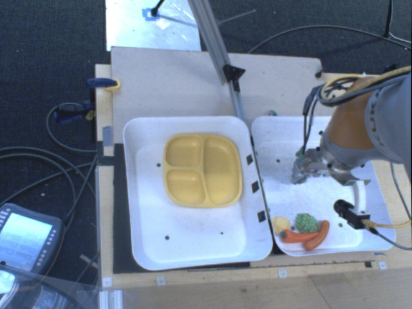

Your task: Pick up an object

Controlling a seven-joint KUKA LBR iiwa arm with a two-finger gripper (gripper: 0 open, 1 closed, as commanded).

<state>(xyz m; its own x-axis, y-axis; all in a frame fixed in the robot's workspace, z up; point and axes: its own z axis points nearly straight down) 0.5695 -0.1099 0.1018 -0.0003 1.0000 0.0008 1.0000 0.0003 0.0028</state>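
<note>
Small toy foods lie in the near corner of the right bin (277,143): a yellow piece (280,223), a green broccoli (306,223), an orange carrot (296,236) and a red-brown sausage (318,235). My gripper (302,170) hangs low over the middle of the right bin, some way behind the foods and apart from them. I see nothing held in it. The wrist and its orange band hide much of the bin's right side.
A yellow divided plate (203,170) sits in the left bin (145,205). A slanted metal pole (215,40) comes down to the ridge between the bins. Cables loop by the arm and off the bench's left.
</note>
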